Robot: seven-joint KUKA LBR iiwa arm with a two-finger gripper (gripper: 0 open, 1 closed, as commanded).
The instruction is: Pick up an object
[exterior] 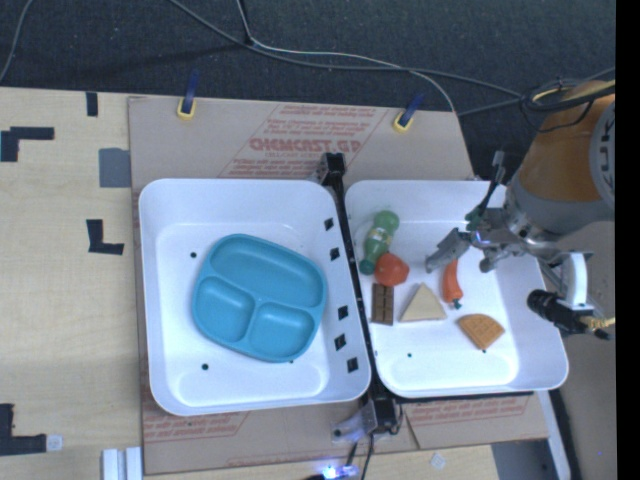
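Camera view: claw (464, 251) (tilted) over carrot (453, 282)

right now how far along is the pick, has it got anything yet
Done: the arm has reached the right white bin, and its claw sits low beside the small orange-red carrot-shaped piece. In hand: nothing visibly gripped. Left: grasping and lifting; the carrot, pale wedge, tan cracker-like piece and red round piece all lie on the bin floor.

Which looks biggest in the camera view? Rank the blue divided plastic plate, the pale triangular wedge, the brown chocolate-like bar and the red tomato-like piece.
Largest to smallest:
1. Blue divided plastic plate
2. Pale triangular wedge
3. Brown chocolate-like bar and red tomato-like piece: too alike to rank.
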